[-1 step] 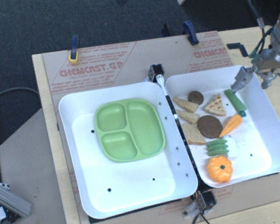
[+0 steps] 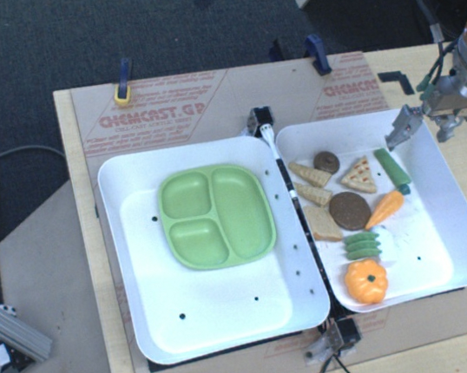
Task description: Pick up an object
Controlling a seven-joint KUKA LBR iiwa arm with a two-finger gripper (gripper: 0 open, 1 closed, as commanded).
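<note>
While the arm reaches in from the right, the scene reads as follows.

End effector (image 2: 423, 126): over the upper right corner of the right bin (image 2: 449, 217), fingers spread apart, nothing between them.
Nearest object: green stick (image 2: 391, 167), just below and left of the end effector, not touched.
Right bin contents: pumpkin (image 2: 366, 282) at the near edge, green pea pods (image 2: 362, 245) above it, carrot (image 2: 385, 209), large brown disc (image 2: 349, 210), small brown disc (image 2: 326, 162), pizza slice (image 2: 359, 177), pale bread pieces (image 2: 311, 184).
Left bin (image 2: 141, 266): holds a green divided plate (image 2: 217, 215), lying flat.
Table (image 2: 85, 134): carries both bins side by side.
</note>
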